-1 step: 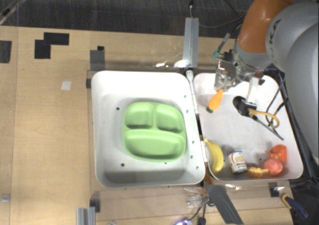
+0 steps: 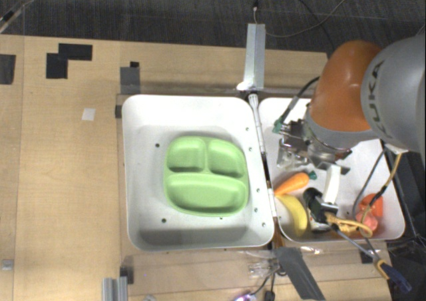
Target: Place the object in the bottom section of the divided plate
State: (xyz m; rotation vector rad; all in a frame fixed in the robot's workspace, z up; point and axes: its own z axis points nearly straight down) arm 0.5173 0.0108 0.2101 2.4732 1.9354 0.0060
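The grey arm (image 2: 393, 86) with its orange band is reaching in from 3 o'clock and hanging over the right bin (image 2: 365, 160), covering much of that bin's 12 o'clock half. Its end effector (image 2: 296, 153) is hovering near the bin's 9 o'clock wall; whether it is open or closed cannot be told, and nothing is showing in its grip.

3 things are lying in the right bin, and which one the task means is not clear. An orange carrot (image 2: 293, 184) is sitting just at 6 o'clock of the end effector, tilted. A yellow banana (image 2: 296, 213) is lying just at 6 o'clock of the carrot, near the bin's 7 o'clock corner. An orange-red item (image 2: 369, 208), too small to name, is resting toward 5 o'clock.

The left bin (image 2: 143, 126) is holding the green divided plate (image 2: 203, 193) at its middle, with 2 small sections at 12 o'clock and 1 wide bottom section at 6 o'clock. Both bins are standing side by side on the counter (image 2: 60, 173).
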